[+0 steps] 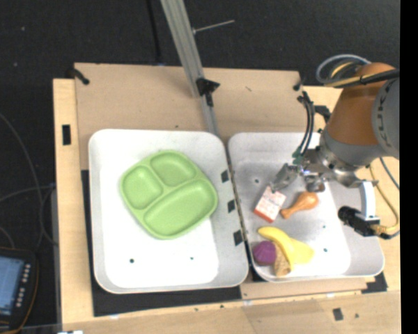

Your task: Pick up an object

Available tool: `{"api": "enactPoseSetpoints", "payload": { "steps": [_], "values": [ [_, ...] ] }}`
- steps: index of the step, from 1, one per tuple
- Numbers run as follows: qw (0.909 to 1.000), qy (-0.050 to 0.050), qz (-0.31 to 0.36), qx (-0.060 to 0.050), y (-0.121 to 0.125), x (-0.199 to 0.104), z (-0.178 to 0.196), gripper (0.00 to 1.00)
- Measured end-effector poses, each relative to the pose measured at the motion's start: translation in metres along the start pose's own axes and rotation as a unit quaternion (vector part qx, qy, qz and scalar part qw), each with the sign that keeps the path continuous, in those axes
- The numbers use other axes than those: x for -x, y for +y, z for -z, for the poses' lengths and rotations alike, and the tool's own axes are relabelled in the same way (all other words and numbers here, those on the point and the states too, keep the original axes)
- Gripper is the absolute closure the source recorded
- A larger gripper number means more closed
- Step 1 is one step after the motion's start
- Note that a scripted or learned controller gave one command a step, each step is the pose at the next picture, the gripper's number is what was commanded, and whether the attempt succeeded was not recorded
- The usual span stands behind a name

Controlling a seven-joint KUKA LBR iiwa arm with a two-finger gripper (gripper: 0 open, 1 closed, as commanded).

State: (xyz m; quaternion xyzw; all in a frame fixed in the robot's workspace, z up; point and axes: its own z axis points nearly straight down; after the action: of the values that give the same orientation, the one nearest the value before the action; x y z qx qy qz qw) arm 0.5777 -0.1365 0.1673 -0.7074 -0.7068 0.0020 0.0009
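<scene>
In the right bin (334, 256) lie a small white and red carton (269, 203), an orange toy drumstick (300, 204), a yellow banana (287, 244), a purple ball (265, 252) and a tan piece (283, 264) beside the banana. My gripper (299, 175) hangs over the bin's upper middle, just above the carton and the drumstick. Its fingers (285, 175) stand apart, open, with nothing between them.
The left bin (111, 256) bears a green divided plate (168, 193). A slanted metal pole (188, 54) rises from behind the bins' junction. The arm's grey and orange body (359, 120) covers the right bin's far right corner. A tablet (7, 280) lies off the bench at lower left.
</scene>
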Motion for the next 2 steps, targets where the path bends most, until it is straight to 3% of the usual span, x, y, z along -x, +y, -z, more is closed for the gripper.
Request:
{"api": "enactPoseSetpoints", "payload": {
  "steps": [1,2],
  "values": [
    [1.0000,0.000,-0.001,0.004,0.006,0.004,-0.059,0.00],
    [1.0000,0.000,-0.003,0.007,0.007,0.005,-0.044,1.00]
  ]
}}
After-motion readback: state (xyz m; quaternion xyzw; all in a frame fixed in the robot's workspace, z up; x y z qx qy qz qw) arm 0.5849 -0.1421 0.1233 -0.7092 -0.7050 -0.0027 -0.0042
